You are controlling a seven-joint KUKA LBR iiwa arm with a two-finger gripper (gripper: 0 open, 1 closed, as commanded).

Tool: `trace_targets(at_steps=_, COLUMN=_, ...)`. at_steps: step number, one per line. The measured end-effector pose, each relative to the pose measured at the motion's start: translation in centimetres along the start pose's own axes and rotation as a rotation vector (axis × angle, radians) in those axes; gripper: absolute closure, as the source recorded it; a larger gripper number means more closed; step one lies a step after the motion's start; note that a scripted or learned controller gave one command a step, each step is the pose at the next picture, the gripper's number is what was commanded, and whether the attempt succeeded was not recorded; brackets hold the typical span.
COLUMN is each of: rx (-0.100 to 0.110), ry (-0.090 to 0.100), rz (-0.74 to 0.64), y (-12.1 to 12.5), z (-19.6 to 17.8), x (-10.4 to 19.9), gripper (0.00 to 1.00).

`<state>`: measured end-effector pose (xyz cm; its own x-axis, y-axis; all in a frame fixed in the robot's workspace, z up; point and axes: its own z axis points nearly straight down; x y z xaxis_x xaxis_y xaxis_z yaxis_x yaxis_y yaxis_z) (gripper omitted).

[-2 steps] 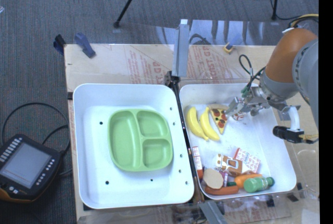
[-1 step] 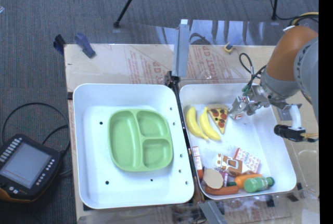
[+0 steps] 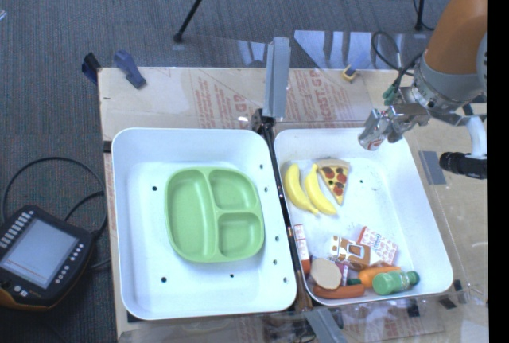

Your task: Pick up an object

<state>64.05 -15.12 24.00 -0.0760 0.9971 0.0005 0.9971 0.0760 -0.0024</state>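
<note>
Grey metal and an orange band mark the arm, and its gripper (image 3: 374, 134) hangs over the far rim of the right bin (image 3: 417, 198); whether it is spread or closed I cannot tell, and nothing shows as held by it.

Nearest the camera, well in front of the gripper, a heap lies in the right bin's near corner: one green bottle (image 3: 395, 282) on its side, one orange carrot (image 3: 374, 273) just behind it, one long red sausage (image 3: 342, 292), one round brown-and-cream bun (image 3: 325, 274), and two small printed cartons (image 3: 364, 244) (red and white, boxy) touching the heap's far side.

Closer to the gripper, just in front of it and to its left in the view, lie two yellow bananas (image 3: 306, 189), curved and smooth, side by side and touching. One pizza slice (image 3: 334, 179), a flat wedge with red dots, rests against the right-hand banana.

Far to the left of the gripper, the left bin (image 3: 135, 166) holds one pale green plate (image 3: 215, 214), glossy plastic with three compartments. Both bins are white, shallow, with rounded corners, and sit on a brown printed surface (image 3: 183, 99).
</note>
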Motion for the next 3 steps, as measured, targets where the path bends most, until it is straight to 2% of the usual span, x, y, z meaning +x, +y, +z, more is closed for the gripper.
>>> trace_targets(at_steps=1, rx=0.005, ry=0.001, rz=0.028, y=-0.3, z=1.9, x=5.0, gripper=1.0)
trace_targets(at_steps=2, rx=0.011, ry=0.002, rz=0.026, y=-0.2, z=1.3, x=5.1, gripper=1.0)
trace_targets(at_steps=3, rx=0.005, ry=0.001, rz=0.032, y=1.2, z=1.6, x=10.9, gripper=1.0)
